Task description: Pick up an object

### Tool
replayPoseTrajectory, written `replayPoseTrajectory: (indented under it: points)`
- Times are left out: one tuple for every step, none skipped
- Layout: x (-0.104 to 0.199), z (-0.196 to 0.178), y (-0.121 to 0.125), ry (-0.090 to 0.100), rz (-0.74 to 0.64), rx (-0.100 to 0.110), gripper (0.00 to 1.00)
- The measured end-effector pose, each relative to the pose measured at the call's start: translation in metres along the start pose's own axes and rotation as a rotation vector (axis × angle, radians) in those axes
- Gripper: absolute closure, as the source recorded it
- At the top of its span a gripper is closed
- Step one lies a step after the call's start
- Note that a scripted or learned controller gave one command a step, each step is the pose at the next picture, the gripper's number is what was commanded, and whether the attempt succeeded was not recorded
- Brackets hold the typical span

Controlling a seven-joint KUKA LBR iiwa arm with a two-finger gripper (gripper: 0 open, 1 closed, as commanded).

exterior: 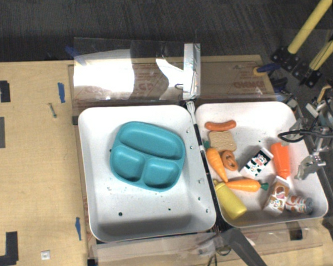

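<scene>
The right bin (249,111) holds several toy foods: a sausage (220,124), a bread slice (221,139), a carrot (216,162), a second carrot with a green top (242,184), a yellow bottle (230,201), a black-and-white carton (256,163), an orange tube (281,158) and a patterned cup (277,199). My gripper (308,165) hangs over that bin's right rim, just right of the orange tube, with dark cables looping above it. Nothing shows held in it.
The left bin (95,161) carries a teal divided plate (148,155). A clear plastic sheet (130,76) lies behind the bins. Yellow poles (311,22) and black clamps stand at the upper right. Bare cardboard bench stretches to the left.
</scene>
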State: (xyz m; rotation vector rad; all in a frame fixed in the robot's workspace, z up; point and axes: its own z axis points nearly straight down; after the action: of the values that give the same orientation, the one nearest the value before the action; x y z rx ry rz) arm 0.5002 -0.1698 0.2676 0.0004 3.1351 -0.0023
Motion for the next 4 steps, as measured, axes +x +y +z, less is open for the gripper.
replayPoseTrajectory:
  points:
    - [-0.011,0.128,-0.053,0.006,-0.291,-0.004,0.00]
    - [-0.070,0.140,-0.054,-0.011,-0.581,0.007,0.00]
    - [-0.044,0.180,-0.052,-0.003,-0.512,0.001,0.00]
    - [-0.011,0.180,-0.052,-0.003,-0.435,0.000,0.00]
